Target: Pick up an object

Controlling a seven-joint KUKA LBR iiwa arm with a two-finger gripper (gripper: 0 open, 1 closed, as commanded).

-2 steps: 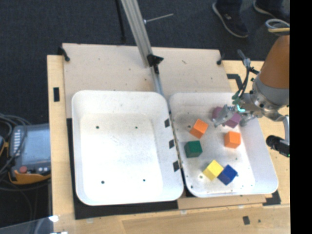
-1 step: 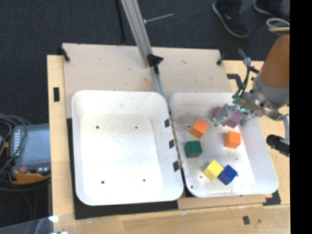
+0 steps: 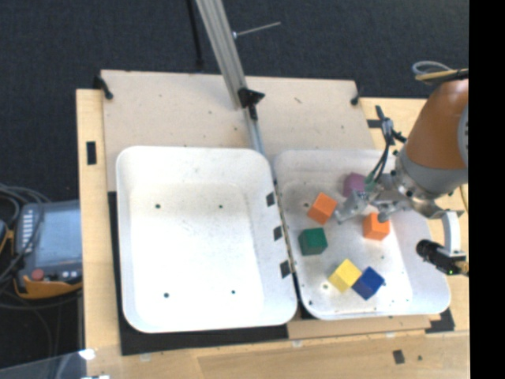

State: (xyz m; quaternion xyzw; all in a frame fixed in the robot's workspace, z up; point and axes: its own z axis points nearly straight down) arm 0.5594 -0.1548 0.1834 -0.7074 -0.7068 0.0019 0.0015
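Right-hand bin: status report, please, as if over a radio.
Gripper low in right bin, between two orange cubes; grip unclear. Nothing seen held. Purple piece, green, yellow, blue cubes nearby.

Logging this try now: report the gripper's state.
Gripper: cannot be told; it sits low in the right bin, between the two orange cubes, near the purple object.

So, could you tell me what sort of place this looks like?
Probably a robotics lab test bench: two white bins on a wooden bench, small coloured blocks such as the green one, and a control pendant alongside.
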